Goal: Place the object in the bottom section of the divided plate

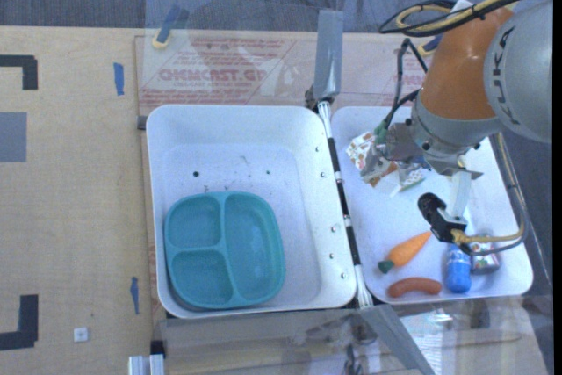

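The teal divided plate lies in the front of the left bin, with nothing in its sections. My gripper hangs low over the back of the right bin, under the grey and orange wrist. It is right at a crumpled silver and white wrapper, and a small white and green packet lies just in front of it. The wrist hides how the gripper meets them. A toy carrot, a red sausage and a blue bottle-like object lie at the right bin's front.
The two bins touch along a raised middle rim. Wooden bench top stretches to the left, with blue tape marks. A taped clear sheet lies behind the left bin.
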Tool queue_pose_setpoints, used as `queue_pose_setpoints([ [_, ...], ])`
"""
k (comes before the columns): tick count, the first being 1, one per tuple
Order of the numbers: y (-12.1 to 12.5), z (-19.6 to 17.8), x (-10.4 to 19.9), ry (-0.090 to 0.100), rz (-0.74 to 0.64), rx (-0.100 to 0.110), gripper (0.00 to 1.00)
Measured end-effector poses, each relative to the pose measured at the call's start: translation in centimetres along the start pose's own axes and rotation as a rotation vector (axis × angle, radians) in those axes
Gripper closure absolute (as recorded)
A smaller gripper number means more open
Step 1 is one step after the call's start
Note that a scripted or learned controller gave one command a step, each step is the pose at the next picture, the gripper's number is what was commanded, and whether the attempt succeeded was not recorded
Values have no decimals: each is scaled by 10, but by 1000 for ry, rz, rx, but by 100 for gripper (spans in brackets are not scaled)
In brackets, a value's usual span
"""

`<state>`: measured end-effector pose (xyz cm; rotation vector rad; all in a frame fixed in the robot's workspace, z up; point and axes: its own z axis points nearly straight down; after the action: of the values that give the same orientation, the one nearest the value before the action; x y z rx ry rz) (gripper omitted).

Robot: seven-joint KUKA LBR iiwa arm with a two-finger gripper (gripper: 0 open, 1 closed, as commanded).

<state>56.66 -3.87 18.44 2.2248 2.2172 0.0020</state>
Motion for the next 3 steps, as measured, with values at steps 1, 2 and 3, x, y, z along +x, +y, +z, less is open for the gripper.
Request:
queue_pose_setpoints([
  [1,-24,0,82,1,-251,4,100],
  [2,-51,67,141,-9,-285,-21,100],
  [3,-41,52,167,-30,-97,-1,100],
])
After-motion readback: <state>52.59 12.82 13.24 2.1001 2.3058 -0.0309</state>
